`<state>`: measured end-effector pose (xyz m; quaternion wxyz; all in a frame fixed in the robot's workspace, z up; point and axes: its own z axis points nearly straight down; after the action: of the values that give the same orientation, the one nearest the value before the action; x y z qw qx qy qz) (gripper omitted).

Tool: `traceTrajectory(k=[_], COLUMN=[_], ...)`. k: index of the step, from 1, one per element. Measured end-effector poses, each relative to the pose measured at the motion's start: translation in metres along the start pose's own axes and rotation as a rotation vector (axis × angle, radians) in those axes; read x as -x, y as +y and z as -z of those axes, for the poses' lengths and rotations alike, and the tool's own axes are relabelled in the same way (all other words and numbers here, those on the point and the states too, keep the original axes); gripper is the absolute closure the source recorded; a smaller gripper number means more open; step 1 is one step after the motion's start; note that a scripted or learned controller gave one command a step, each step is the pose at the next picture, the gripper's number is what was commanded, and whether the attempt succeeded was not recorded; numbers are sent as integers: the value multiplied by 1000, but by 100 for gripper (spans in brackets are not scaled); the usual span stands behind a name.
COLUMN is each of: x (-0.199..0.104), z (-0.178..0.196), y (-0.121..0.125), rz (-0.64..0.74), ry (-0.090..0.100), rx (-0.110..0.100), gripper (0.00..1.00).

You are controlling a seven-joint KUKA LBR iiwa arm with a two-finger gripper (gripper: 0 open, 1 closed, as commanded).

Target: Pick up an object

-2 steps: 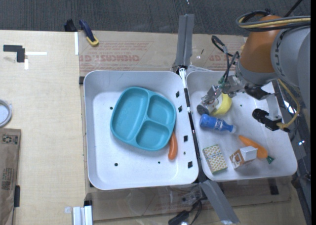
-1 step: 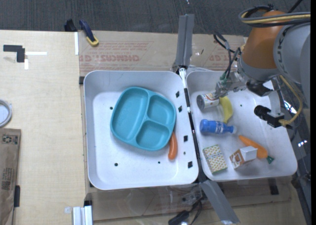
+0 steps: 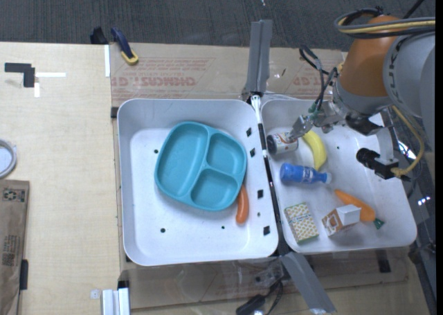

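— Nearest you, what sits in the right shallow white bin (image 3: 408, 234)?

— You have a small speckled carton (image 3: 302, 222), a brown-and-white box (image 3: 342, 220) touching an orange carrot (image 3: 357, 204), and a blue bottle (image 3: 303, 174) lying flat.

— And your end effector (image 3: 302, 129)?

— You'll see it low at that bin's far left, over a small brown-and-white can (image 3: 279, 142) lying beside a curved yellow banana (image 3: 316, 149). You cannot tell how wide it stands, nor that it has hold of anything.

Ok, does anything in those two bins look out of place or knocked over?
Mostly tidy. The blue bottle lies on its side in the right bin, and a small can lies tipped by the banana. In the left bin, a sausage sits outside the blue divided plate.
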<state>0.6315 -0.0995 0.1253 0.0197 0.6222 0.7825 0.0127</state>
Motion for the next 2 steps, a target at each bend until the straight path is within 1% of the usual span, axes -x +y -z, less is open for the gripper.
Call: traceTrajectory(k=[1, 2], x=[33, 58], z=[-33, -35], y=[-36, -15], rz=[21, -41], ry=[15, 18], rx=[-46, -57], gripper=[0, 0])
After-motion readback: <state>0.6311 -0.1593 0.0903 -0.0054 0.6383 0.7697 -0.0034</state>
